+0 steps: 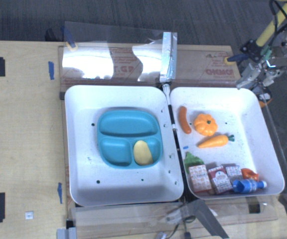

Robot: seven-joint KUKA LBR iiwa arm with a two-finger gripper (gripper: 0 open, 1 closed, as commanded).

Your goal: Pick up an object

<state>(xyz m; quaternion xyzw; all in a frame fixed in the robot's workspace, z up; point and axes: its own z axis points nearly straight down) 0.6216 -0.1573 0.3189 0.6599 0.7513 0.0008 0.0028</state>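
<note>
Toy carrot (213, 141), mid right bin (263, 133): likely light, rigid, smooth plastic, best pinched across its thick middle; gripper (255, 78) above bin's far corner, grip state indiscernible.

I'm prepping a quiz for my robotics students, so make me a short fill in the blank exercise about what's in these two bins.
1. The yellow potato lies in a compartment of the ____ tray.
2. The carrot lies in the ____ bin.
3. The small pumpkin lies between the sausage and the ____.

Missing words: blue; right; carrot
</note>
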